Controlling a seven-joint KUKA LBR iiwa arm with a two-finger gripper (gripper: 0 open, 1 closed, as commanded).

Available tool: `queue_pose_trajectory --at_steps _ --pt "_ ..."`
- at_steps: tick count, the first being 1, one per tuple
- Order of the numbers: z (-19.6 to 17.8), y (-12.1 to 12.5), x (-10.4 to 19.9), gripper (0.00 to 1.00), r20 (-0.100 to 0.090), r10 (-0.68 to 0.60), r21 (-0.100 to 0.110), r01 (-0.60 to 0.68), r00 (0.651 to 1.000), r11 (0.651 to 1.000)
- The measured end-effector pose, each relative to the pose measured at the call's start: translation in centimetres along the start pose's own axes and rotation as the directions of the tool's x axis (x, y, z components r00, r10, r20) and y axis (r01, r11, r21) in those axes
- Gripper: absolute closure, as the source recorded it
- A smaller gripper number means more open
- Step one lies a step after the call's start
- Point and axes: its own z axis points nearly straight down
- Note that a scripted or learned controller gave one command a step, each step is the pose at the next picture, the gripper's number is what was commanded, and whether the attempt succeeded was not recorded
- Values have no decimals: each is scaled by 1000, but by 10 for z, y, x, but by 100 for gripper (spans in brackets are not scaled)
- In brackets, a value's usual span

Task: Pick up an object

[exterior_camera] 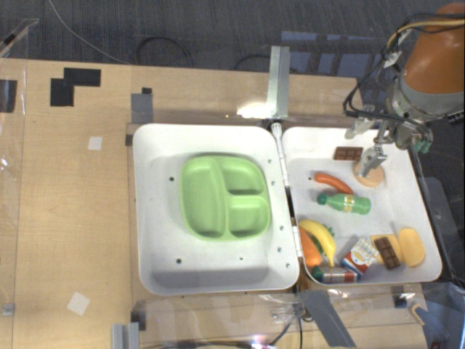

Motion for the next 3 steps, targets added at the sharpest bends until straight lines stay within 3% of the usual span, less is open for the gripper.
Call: queue_pose_trajectory --at_steps 1,2,3 --pt "116 22 -2 0 2 213 0 -213 977 977" --pt "122 43 94 0 3 221 0 -221 975 975" --pt "122 33 124 0 12 207 -1 -207 978 978"
